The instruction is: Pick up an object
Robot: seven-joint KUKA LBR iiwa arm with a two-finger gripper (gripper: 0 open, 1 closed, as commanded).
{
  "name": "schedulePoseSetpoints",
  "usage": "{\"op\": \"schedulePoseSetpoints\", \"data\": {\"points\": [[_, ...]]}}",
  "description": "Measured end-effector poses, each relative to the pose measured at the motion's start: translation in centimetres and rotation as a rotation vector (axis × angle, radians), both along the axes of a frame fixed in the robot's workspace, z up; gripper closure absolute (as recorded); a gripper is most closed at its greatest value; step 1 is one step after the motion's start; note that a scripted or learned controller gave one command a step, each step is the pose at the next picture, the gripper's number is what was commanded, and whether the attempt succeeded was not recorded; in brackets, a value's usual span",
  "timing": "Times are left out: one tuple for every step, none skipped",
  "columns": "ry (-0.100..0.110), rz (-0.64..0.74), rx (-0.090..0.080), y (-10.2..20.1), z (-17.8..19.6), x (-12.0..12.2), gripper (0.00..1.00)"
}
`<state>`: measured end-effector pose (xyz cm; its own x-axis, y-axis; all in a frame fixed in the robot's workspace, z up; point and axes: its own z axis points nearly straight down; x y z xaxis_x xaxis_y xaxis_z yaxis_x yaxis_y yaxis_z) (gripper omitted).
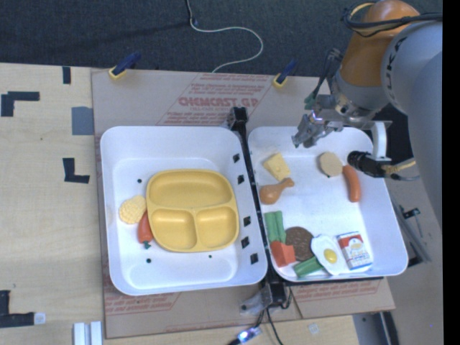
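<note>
Gripper (310, 136) above right bin (392, 214)'s far edge, jaw state unclear.
Cheese wedge (277, 167), drumstick (276, 190), sausage (352, 184) lie below it; yellow plate (192, 210) fills left bin (118, 157).

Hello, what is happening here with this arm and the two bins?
A robot arm reaches in from the right, and its claw hovers over the back of the right bin, near the cheese and a bread roll. Nothing is between its fingers. That bin also holds a drumstick, a sausage and other toy food. The left bin holds a yellow tray, a corn piece and a carrot.
</note>
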<state>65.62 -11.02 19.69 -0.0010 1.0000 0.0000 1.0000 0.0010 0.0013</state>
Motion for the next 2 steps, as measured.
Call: {"op": "schedulePoseSetpoints", "data": {"points": [[0.001,0.001,0.0,0.1,2.9,0.0,1.0],[0.001,0.005,0.001,5.9,3.7,0.5,1.0]]}}
